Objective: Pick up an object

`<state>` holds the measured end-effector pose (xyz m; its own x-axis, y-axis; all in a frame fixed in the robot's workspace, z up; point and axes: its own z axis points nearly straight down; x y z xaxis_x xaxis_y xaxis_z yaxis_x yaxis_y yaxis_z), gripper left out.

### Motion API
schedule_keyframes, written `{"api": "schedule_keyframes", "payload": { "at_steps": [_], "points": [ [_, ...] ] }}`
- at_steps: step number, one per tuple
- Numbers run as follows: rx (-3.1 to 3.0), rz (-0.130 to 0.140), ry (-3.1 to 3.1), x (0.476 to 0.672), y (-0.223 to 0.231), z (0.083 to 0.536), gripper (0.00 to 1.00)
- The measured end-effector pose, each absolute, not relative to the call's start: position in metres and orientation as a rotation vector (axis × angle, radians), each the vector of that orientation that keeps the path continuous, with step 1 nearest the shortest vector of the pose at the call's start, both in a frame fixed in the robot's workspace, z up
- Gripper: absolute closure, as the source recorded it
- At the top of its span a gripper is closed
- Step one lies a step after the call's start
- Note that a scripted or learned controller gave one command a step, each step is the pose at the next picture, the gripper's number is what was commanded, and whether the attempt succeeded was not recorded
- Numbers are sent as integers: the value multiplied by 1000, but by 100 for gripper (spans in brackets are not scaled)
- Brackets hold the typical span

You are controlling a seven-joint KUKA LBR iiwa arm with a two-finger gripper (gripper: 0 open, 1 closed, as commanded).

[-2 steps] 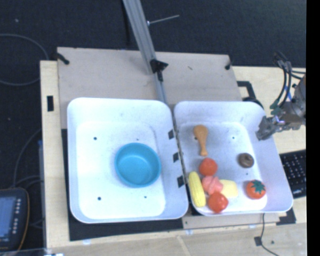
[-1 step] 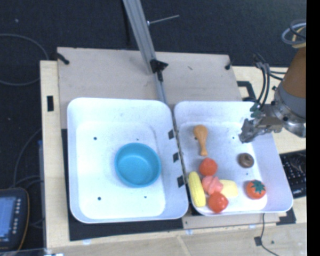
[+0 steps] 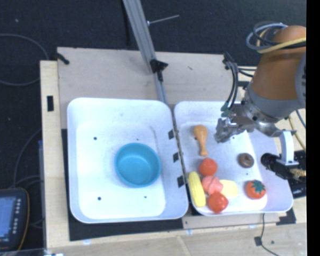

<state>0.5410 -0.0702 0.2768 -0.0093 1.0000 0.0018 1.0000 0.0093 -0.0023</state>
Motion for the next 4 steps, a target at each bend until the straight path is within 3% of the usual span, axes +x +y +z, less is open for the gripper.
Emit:
{"api": "schedule_keyframes", "payload": {
  "at_steps": [1,3,4],
  "points": [
    [-2214,-3,-2233,555,-12,271,100],
    [-2208,10,-2225,561,82,250,100],
    [-2210,13,-2225,572,86,236,100]
  ]
}}
